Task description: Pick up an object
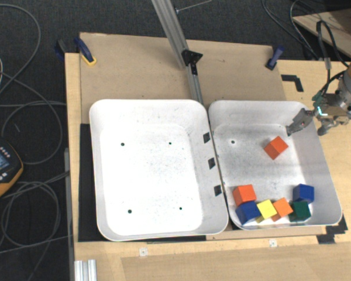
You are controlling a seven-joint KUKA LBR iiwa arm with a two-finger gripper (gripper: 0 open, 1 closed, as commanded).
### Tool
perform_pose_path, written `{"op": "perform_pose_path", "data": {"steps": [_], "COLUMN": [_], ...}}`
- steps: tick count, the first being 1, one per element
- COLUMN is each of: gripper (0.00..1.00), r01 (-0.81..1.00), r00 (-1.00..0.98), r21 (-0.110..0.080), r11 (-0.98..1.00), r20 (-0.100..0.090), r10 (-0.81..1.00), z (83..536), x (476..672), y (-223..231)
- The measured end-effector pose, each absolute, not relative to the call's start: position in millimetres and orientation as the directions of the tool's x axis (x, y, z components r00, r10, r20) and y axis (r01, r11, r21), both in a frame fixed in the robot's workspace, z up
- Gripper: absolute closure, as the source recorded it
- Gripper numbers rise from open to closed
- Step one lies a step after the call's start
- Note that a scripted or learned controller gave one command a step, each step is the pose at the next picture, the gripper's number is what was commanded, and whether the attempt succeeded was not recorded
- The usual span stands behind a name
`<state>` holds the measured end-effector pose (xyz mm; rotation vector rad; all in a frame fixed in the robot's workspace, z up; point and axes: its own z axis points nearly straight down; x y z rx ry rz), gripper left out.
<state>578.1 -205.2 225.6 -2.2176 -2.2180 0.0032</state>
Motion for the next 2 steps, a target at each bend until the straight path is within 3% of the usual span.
{"op": "perform_pose_path", "data": {"steps": [1, 2], "gripper": [0.0, 0.0], "r01": [1.0, 1.0], "r00": [-0.001, 0.0], "r21": [-0.001, -0.005], "r11": [0.001, 0.0], "r20": [0.001, 0.002], "r10": [1.0, 1.0], "z": [228.0, 185.3], "x": [579.0, 576.9], "y": [-205.1, -207.5]}}
